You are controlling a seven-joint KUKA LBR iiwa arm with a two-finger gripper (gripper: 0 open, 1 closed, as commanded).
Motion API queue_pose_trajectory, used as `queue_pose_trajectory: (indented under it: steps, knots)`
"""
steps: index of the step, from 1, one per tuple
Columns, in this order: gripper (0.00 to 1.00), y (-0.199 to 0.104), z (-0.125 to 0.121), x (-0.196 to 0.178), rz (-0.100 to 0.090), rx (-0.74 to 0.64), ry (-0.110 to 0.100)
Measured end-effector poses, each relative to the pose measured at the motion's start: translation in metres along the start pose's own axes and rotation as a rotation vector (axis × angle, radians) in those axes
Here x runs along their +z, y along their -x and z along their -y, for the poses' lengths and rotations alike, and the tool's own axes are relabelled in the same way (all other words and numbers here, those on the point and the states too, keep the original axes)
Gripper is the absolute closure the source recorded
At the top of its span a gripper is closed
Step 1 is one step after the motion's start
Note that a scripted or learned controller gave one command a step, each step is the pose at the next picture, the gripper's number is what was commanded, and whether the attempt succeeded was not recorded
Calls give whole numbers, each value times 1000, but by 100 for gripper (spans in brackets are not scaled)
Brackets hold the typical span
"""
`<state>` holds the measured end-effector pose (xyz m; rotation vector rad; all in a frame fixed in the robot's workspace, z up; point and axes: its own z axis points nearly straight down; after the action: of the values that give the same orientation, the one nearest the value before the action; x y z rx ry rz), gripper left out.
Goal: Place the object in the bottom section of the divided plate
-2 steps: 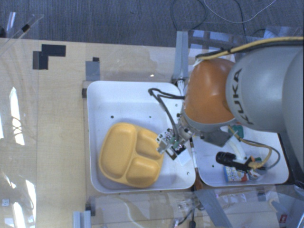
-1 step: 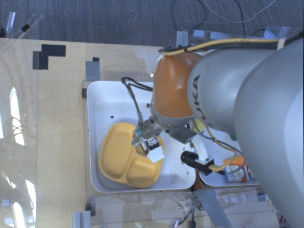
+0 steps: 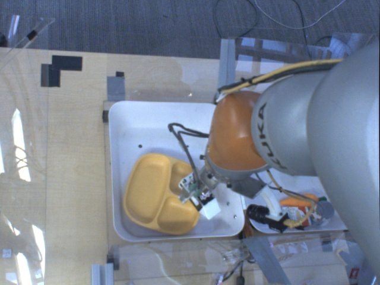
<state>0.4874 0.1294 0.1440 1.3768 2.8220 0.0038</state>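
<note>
Two white bins (image 3: 127, 159), wooden bench (image 3: 59, 159) — carpet (image 3: 119, 10)

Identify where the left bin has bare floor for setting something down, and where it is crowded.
Bare floor lies in the left bin along its far wall and left wall, beyond the yellow divided plate. The near right corner is crowded by the gripper over the plate's right edge.

Right bin (image 3: 332, 221) largely hidden beneath arm (image 3: 309, 123); tool (image 3: 199, 196) fingertips too small to read; arm cropped at right edge.
</note>
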Motion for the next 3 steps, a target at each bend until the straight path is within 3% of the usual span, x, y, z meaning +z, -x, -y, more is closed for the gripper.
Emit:
queue_pose_trajectory:
  steps: [1, 2, 3]
  knots:
    - [100, 40, 30, -41, 4, -126, 4]
    - [100, 7, -24, -60, 2, -155, 4]
    - [0, 7, -24, -60, 2, -154, 4]
